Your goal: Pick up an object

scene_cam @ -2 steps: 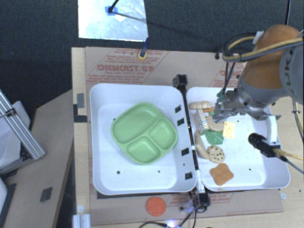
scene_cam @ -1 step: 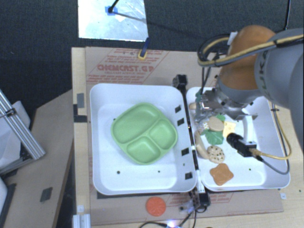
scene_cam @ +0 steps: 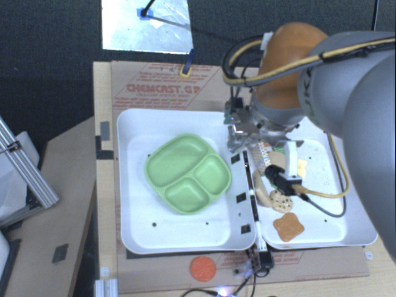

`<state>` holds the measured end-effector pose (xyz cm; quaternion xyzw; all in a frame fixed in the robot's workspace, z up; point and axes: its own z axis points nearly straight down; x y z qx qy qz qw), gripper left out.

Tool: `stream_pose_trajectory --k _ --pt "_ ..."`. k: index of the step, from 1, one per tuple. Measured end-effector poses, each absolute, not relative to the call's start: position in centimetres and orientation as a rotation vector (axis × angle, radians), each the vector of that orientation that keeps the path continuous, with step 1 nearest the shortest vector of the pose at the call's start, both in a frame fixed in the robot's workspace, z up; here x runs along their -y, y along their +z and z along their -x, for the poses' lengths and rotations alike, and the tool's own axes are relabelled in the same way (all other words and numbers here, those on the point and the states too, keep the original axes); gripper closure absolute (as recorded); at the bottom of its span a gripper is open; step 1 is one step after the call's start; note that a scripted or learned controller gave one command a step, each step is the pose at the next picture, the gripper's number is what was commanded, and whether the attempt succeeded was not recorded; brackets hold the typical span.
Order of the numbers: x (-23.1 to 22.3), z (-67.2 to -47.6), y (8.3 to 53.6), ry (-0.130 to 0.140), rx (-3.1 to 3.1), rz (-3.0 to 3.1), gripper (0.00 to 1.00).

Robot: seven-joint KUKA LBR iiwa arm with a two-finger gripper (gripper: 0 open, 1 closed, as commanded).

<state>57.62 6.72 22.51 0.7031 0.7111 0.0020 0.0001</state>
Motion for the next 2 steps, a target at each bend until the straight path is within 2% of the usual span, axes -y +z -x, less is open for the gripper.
stream_pose_trajectory --k 1,2 --pt "-11.5 -58.2 21.7 0.004 -2.231 -2.211 1.0" --pt "-10.2 -56.9 22.4 -0.001 -2.222 -2.221 1.0"
